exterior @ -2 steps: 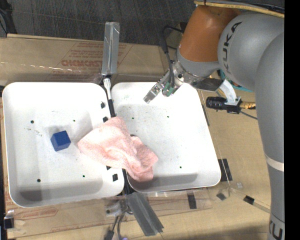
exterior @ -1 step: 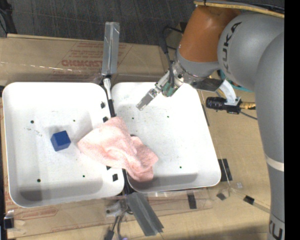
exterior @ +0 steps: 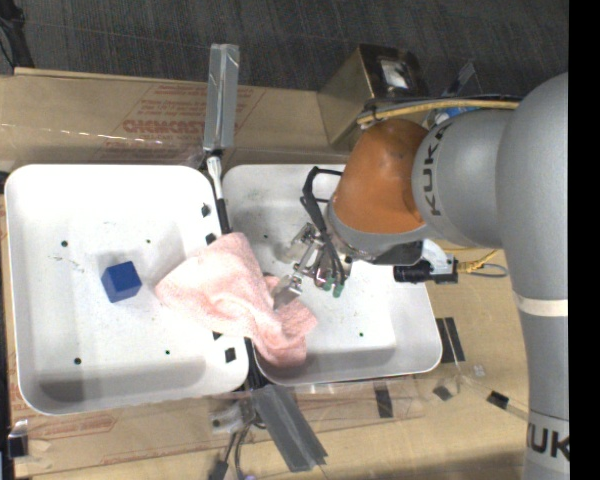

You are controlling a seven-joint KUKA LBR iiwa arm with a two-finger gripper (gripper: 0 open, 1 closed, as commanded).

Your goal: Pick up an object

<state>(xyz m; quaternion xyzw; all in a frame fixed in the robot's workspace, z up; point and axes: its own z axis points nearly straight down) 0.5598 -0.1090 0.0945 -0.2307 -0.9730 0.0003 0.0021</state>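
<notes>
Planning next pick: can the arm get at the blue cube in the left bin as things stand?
Probably yes. The blue cube sits alone on the left bin floor, nothing over it. The pink cloth draped across the divider lies between it and the gripper, so go over.

Dark carpet (exterior: 280, 18), cardboard-covered bench (exterior: 100, 108)

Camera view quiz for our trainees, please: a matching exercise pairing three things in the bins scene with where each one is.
Things:
1. blue cube
2. pink cloth
3. gripper

Places:
A. over the right bin, by the cloth's edge
B. draped across the divide between both bins
C. on the floor of the left bin

Pairs: 1-C, 2-B, 3-A
</notes>
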